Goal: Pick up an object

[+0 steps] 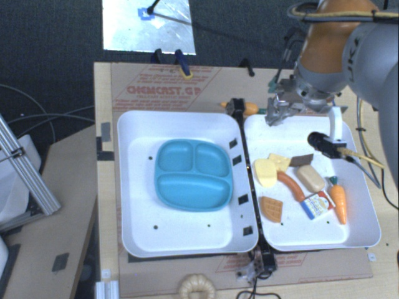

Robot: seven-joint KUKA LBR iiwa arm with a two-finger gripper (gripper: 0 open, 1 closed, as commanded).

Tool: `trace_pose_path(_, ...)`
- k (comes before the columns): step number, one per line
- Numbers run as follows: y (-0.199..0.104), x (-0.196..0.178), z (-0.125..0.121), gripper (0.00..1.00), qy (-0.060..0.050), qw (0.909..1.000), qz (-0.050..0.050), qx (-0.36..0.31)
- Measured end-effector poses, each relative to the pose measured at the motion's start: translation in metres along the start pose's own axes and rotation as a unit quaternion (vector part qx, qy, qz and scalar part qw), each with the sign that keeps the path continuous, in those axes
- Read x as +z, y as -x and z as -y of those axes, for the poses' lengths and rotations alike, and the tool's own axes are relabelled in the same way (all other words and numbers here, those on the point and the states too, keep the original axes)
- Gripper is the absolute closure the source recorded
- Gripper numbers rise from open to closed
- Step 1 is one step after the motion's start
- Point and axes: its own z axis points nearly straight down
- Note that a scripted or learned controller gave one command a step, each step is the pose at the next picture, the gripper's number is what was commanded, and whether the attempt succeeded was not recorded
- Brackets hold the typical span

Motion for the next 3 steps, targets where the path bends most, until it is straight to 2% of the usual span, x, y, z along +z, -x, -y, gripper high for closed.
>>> trace_pose_path(1, -0.059, -0.003, 0.000, 1.00, -0.001, 1.0000, 0.000, 0.001)
trace_pose_path(2, -0.112, 0.014, -0.001, 1.00, -0.001, 1.0000, 0.000, 0.000)
trace_pose_path(3, -0.136, 0.011, 0.003, 1.00, -0.001, 1.0000, 0.001, 0.001)
